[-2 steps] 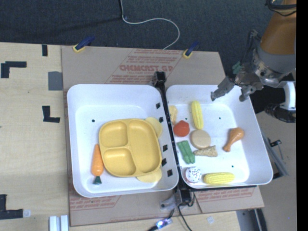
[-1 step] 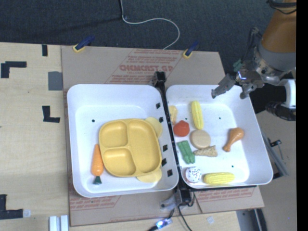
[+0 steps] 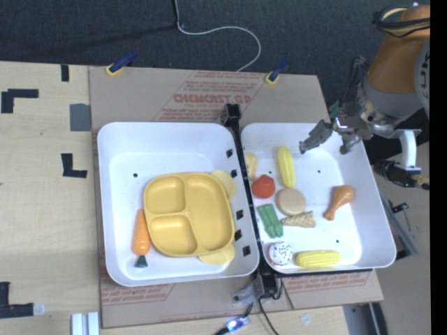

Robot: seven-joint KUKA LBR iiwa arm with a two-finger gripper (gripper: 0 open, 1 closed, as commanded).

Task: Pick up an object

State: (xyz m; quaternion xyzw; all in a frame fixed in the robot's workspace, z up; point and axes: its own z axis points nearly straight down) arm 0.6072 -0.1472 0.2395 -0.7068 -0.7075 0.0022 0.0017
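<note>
Over the right bin, camera view: tool [image 3: 328, 137] hangs above the far right part of the right bin [image 3: 374, 208], arm reaching in from the right edge.
Tool state: fingers spread apart, nothing between them.
Right bin contents: upright corn cob [image 3: 286, 167] near the far middle, tomato [image 3: 263, 185] left of it, round bun [image 3: 290, 201] in the centre, drumstick [image 3: 339, 200] to the right, green pod [image 3: 271, 220] and a pale wedge [image 3: 299, 220] below the bun, second corn cob [image 3: 318, 258] lying flat by the near wall, small white ball [image 3: 281, 253] just left of it.
Left bin contents: yellow divided tray [image 3: 187, 211] fills the middle of the left bin [image 3: 112, 145], carrot [image 3: 141, 234] lying against its left side.
Candidate target: none marked by the task; upright corn cob and drumstick are nearest the tool, both well below and apart from it.
Progress: my read is early. No object touched or lifted, everything resting on the bin floors.
Left to do: pick a target, line up over it, descend, close, lift clear.
Worktop: cardboard sheet [image 3: 202, 96] under both bins, clipped at the far edge.
</note>
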